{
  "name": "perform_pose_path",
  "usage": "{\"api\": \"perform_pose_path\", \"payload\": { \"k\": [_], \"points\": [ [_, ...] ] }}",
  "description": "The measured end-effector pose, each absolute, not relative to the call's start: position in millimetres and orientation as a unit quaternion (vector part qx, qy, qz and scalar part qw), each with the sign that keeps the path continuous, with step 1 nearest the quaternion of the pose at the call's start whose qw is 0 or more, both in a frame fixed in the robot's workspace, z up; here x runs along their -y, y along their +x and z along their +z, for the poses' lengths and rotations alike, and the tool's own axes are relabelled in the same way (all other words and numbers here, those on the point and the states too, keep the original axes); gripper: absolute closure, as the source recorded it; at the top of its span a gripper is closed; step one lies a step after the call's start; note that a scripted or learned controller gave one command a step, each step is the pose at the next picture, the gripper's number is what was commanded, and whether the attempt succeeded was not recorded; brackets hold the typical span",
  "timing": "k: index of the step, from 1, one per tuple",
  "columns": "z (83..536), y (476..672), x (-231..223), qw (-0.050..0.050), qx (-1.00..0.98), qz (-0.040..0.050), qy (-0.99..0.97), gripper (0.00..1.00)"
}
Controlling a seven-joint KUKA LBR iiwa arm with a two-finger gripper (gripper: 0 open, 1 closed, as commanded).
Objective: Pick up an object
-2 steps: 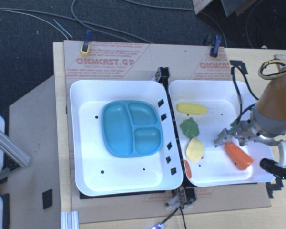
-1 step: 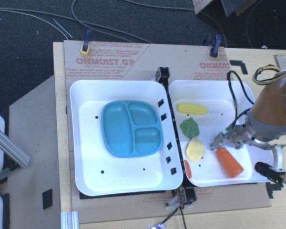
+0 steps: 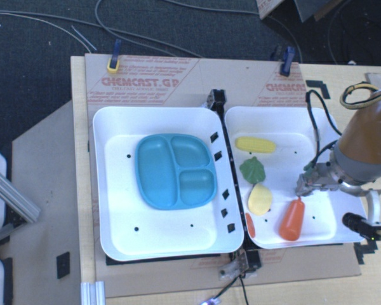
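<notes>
White plastic makes up both bins, set side by side on the bench so that one can feed the other. The left bin (image 3: 114,170) carries a blue divided plate (image 3: 176,170), lying flat near its middle, probably as a place to sort things into. The right bin (image 3: 317,142) holds the loose toy food, scattered apart, which leaves room for a grab from above: a yellow corn cob (image 3: 254,145) near the far wall, a green leaf (image 3: 253,169) just below it, a pale yellow lemon (image 3: 260,199) nearer the front, an orange carrot (image 3: 292,219) tilted beside the lemon, and a small red piece (image 3: 249,225) against the dividing wall.

From the right comes the arm (image 3: 362,142), its wrist bent down into the right bin. The claw (image 3: 311,184) hangs just above and to the right of the carrot's top, close to it. Whether it touches the carrot I cannot tell, and nothing shows gripped in it. How wide it stands is also beyond telling, since the tips are small and dark against the bin floor. The carrot looks the likeliest target.
</notes>
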State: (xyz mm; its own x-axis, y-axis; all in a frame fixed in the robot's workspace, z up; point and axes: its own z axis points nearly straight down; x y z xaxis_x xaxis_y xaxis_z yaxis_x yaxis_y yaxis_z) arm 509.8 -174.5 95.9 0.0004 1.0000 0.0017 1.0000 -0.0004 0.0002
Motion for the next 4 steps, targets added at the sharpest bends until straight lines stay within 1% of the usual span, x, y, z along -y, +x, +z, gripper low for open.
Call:
{"api": "perform_pose_path", "payload": {
  "k": [1,2,3,4],
  "points": [
    [160.0,511.8,173.3,-0.003,0.707,-0.0015,-0.707,1.0],
    [203.5,513.2,173.4,-0.003,0.708,-0.0015,-0.707,1.0],
    [257.2,524.9,175.4,-0.004,0.708,-0.0018,-0.706,1.0],
    [245.9,531.6,127.4,0.001,0.709,-0.0003,-0.705,1.0]
  ]
}}
